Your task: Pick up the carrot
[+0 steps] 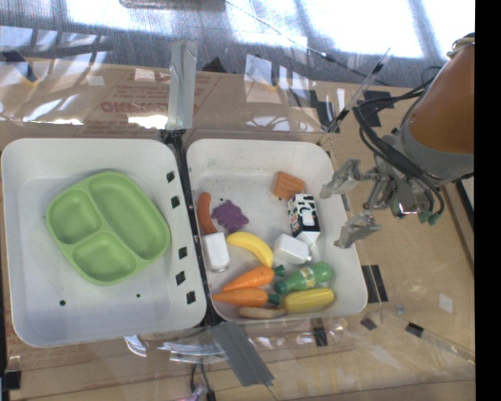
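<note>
Carrot (249,279) lies near-horizontal in the right bin (259,153), green top rightward.

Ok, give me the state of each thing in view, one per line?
End effector: open, outside the right bin's right rim.
Carrot: lying in the right bin, not held.
Green plate: flat in the left bin.
Banana: lying above the carrot.
</note>
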Robot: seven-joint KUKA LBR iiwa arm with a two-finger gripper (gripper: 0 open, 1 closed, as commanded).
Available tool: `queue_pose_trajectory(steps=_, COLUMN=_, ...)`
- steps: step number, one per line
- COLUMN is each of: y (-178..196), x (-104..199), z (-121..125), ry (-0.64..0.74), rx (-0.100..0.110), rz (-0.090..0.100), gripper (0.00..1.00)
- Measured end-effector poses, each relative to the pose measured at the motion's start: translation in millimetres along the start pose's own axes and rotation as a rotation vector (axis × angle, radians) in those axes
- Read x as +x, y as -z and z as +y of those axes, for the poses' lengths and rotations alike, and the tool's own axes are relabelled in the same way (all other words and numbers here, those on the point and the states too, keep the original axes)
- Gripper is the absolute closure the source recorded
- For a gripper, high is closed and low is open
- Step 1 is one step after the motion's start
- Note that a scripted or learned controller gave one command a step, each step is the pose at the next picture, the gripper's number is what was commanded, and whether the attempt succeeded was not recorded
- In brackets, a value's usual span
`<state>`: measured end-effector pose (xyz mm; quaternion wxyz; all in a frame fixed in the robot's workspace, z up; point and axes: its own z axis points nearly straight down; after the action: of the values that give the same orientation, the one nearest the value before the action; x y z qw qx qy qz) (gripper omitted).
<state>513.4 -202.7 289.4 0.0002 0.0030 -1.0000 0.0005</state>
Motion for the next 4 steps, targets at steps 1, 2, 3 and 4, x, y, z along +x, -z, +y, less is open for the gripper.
queue_pose_trajectory(steps=1, y=-115.7, x=20.7, z=46.7, ry=0.072, rx=-0.004, rz=0.006, gripper=0.0)
queue_pose_trajectory(steps=2, y=-164.1, x=29.9, z=72.6, ry=0.028, rx=-0.003, rz=0.004, gripper=0.0)
queue_pose_trajectory(steps=3, y=-192.1, x=28.8, z=98.3, ry=0.171, rx=0.008, rz=-0.018, gripper=0.0)
queue_pose_trajectory(steps=4, y=-196.4, x=14.8, z=109.3, ry=-0.124, rx=0.001, rz=-0.003, gripper=0.0)
